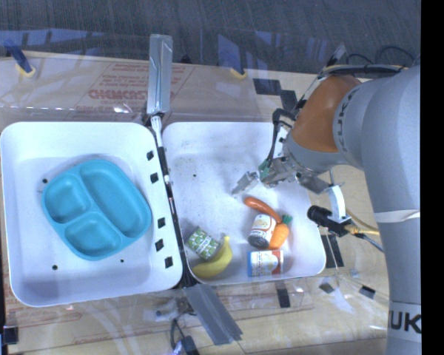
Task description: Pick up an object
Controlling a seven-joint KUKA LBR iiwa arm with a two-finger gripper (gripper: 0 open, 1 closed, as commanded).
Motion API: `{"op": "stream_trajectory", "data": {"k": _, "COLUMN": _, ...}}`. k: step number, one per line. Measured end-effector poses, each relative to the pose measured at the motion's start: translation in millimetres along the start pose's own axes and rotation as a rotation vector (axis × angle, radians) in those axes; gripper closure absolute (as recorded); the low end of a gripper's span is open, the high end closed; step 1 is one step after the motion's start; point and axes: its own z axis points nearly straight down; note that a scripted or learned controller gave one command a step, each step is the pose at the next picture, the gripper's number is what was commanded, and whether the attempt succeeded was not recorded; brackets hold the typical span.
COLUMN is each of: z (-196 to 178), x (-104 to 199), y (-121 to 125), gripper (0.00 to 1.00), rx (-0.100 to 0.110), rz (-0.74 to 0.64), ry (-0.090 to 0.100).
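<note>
Hovering over the right bin (207,135) with my gripper (246,184), arm (377,146) coming in from the right side of the view, orange band (320,117) sitting above the wrist. Fingers (241,183) look slightly parted with nothing between them; no object held. Fingertips sit over bare white bin floor, just up-left of the object cluster.

Pickable objects are all in the right bin, bunched toward its near-right corner:
- orange carrot-like piece (262,205), lying tilted, closest to my fingertips but apart from them
- small can (260,230) just below it, touching or almost touching it, can't tell which
- second orange carrot piece (280,233) with a green end, right beside the small can
- red-and-white can (266,262) on its side, near the front wall
- banana (214,262) curved along the front-left corner
- green patterned item (201,242), touching the banana on its upper-left side; too small to tell what it is

Left bin (22,161) holds a blue divided plate (96,208), three compartments, lying flat and rotated at a slant, roughly centred. The two bins sit side by side, meeting at a central divider marked with black tabs.

Black cable connector (322,217) hangs off my wrist at the right bin's right rim.
</note>
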Motion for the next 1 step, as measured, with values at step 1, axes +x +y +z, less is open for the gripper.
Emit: {"op": "stream_trajectory", "data": {"k": 1, "z": -0.4, "x": 14.6, "y": -69.1, "gripper": 0.0, "rx": -0.001, "rz": -0.06, "ry": -0.001}}
